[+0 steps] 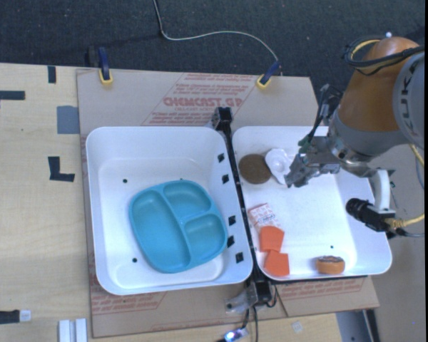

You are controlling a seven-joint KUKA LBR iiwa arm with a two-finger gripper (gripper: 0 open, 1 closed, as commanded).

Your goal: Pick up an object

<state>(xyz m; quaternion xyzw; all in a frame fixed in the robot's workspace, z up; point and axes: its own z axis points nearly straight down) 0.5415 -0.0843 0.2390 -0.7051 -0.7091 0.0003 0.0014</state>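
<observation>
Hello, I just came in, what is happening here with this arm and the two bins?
A grey arm with an orange band reaches in from the right, trying to pick up an object. Its pincer is low over the right bin, beside a white object and near a brown disc. I see nothing gripped yet. Further down lie a packet, two orange blocks and a small donut. The left bin holds a blue tray.

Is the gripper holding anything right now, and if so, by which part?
Cannot be told. The gripper sits at the edge of the white object in the right bin, beside the brown disc, but no object visibly sits between its fingertips.
</observation>
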